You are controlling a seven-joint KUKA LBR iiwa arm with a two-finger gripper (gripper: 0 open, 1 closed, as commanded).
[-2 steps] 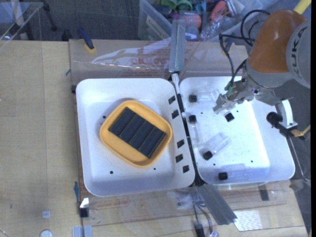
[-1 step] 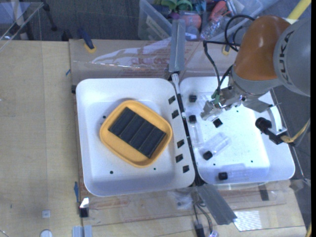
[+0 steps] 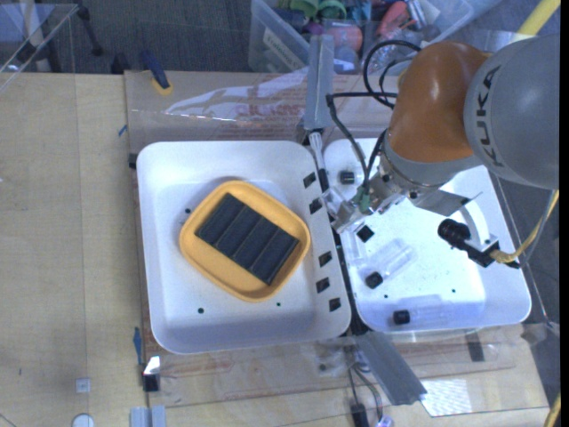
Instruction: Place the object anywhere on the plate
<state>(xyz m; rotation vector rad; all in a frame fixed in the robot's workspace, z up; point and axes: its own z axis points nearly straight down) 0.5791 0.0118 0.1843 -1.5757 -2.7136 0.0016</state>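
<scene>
A yellow plate (image 3: 203, 258) with rounded corners lies in the left bin (image 3: 169, 310). On its middle rests a dark grey ribbed rectangular object (image 3: 247, 233), lying flat. My gripper (image 3: 351, 207) hangs over the left edge of the right bin (image 3: 498, 301), close to the divider between the bins and well to the right of the plate. A clear, see-through object (image 3: 388, 258) lies on the right bin's floor just below and to the right of the gripper. The wrist hides what is directly under the gripper.
Small black marks (image 3: 324, 258) run along the divider between the bins, and a few more dot the right bin's floor (image 3: 402, 317). A crate of colourful items (image 3: 356, 7) stands behind the bins. The grey and orange arm (image 3: 444, 105) covers the right bin's upper part.
</scene>
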